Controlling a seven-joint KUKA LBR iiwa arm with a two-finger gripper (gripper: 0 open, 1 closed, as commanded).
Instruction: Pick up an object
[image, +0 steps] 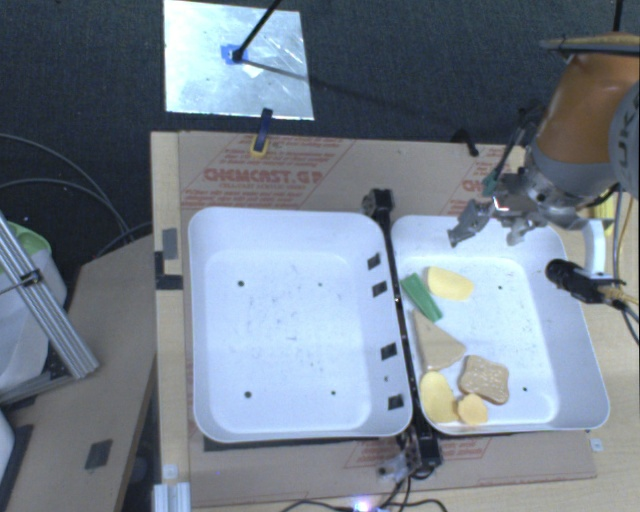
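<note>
Candidate objects sat in the right-hand shallow white plastic bin (570, 330), clustered along its left side, centre-right of the frame. Uppermost lay a pale yellow rounded piece (451, 284), its left end touching a flat green strip (421, 297) that leaned toward the divider. Below these sat a tan wedge-shaped slab (440, 347), then a brown textured cracker-like square (484, 378), with two yellow lumps, a larger oval (437, 396) and a smaller orange-yellow one (472, 409), near the bin's lower edge. All looked like lightweight toy food, low and flat.

The two-finger gripper (490, 224) hung over the upper rim of that bin, upper right of the frame, carrying nothing; its fingers appeared spread apart.

Judgement: the approach step was in hand, with nothing grasped yet. The pale yellow rounded piece lay nearest and stood proudest, so it seemed the best target. A clean descent centred on it, fingers straddling its short axis and clear of the green strip, would likely serve. The flat slab and cracker offered little to pinch.

The left-hand white bin (290, 330) sat alongside.
</note>
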